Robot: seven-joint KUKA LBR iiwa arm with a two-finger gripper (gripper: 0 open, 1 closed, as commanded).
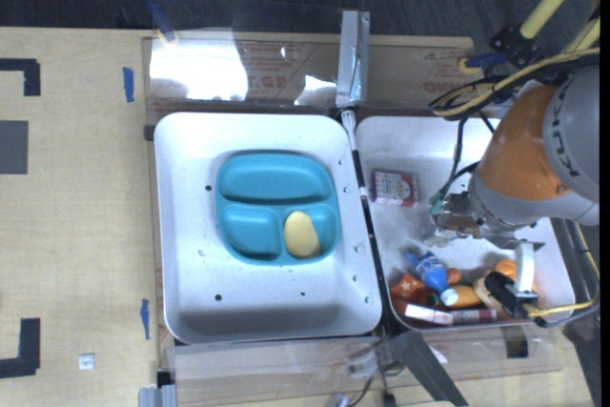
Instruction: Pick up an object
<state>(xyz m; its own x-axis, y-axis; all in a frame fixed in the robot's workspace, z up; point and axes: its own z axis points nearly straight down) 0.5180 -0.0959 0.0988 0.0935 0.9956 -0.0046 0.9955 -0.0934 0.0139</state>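
1. The arm (572, 124) has a smooth, rounded grey shell.
2. A wide orange band (519, 157) wraps the segment above the wrist.
3. Below the band sits a grey wrist collar (510, 205), darker along its lower edge.
4. Yellow and black cables (496, 81) loop beside the arm's upper part.
5. The gripper (450, 216) is a small block of dark and metallic parts.

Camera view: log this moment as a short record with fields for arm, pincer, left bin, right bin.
arm: grey with orange band, reaching in over the right bin
pincer: low over the right bin, grip state unclear
left bin: holds a blue divided tray with a yellow egg-shaped object in its lower right compartment
right bin: small red-and-white packet near the top; cluster of mixed items along the bottom
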